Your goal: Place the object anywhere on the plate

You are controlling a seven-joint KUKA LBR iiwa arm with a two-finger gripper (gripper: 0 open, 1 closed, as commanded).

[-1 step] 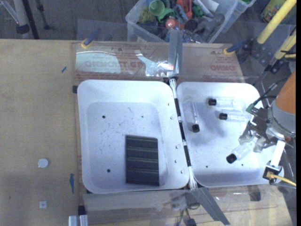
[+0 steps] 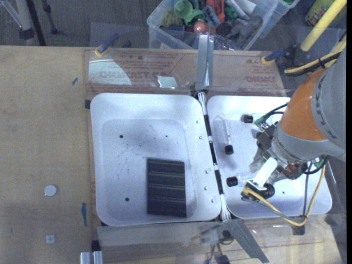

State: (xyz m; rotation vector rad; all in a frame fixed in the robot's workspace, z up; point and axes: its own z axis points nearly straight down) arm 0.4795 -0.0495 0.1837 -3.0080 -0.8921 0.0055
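Note:
A dark ribbed rectangular plate [image 2: 165,187] lies flat in the left bin [image 2: 104,147], toward its front middle. In the right bin [image 2: 242,106], a small pale see-through object [image 2: 221,128] rests near the left wall. Three small black pieces lie around it: one at the back [image 2: 247,118], one in the middle [image 2: 228,148] and one near the front [image 2: 232,181]. My gripper [image 2: 273,159] hangs low over the middle-right of the right bin, under the grey and orange wrist, to the right of these things and far from the plate.
A raised divider [image 2: 212,153] separates the two bins. Behind the bins, a clear tub [image 2: 220,10] holds several colourful toys. Bare wooden bench [image 2: 38,136] extends to the left. Yellow cable loops by the right bin's front edge [image 2: 286,219].

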